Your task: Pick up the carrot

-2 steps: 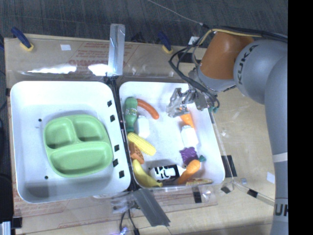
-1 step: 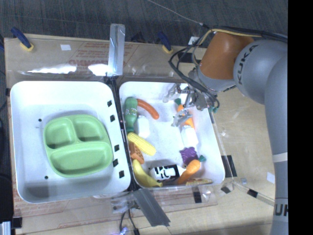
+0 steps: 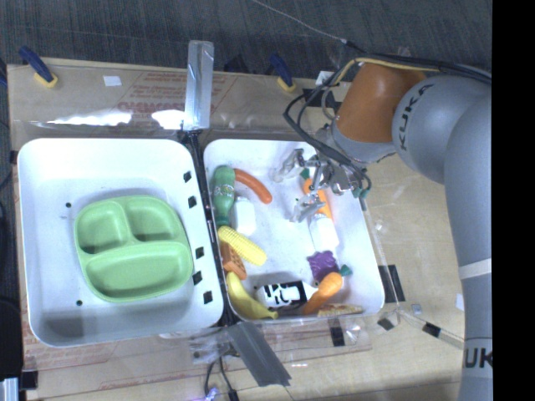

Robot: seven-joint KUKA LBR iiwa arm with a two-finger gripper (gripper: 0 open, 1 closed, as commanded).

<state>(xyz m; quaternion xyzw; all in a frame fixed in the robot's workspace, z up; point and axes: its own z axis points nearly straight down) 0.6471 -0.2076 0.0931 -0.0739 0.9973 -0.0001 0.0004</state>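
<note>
I have the hand point(image 3: 318, 192) low in the right bin point(image 3: 368, 232), toward its one o'clock corner. Something orange shows between the metal fingers, so it appears to be closed on a carrot point(image 3: 322, 203), though the fingers hide most of it and I cannot tell how secure the grip is.

My worry is a thin pinch: if only the tip is caught, it could slide out on the lift and drop back among the clutter. A white bottle point(image 3: 324, 239) lies just beside the hand at six o'clock and could get dragged along.

Further round, a second orange carrot-like piece point(image 3: 328, 289) sits at five o'clock beside a purple item point(image 3: 322, 264). An orange sausage shape point(image 3: 255, 186) and a green vegetable point(image 3: 223, 190) lie at eleven o'clock, corn point(image 3: 242, 245) at nine, a banana point(image 3: 247, 303) at seven. The left bin point(image 3: 50, 174) holds a green divided plate point(image 3: 129, 249).
</note>
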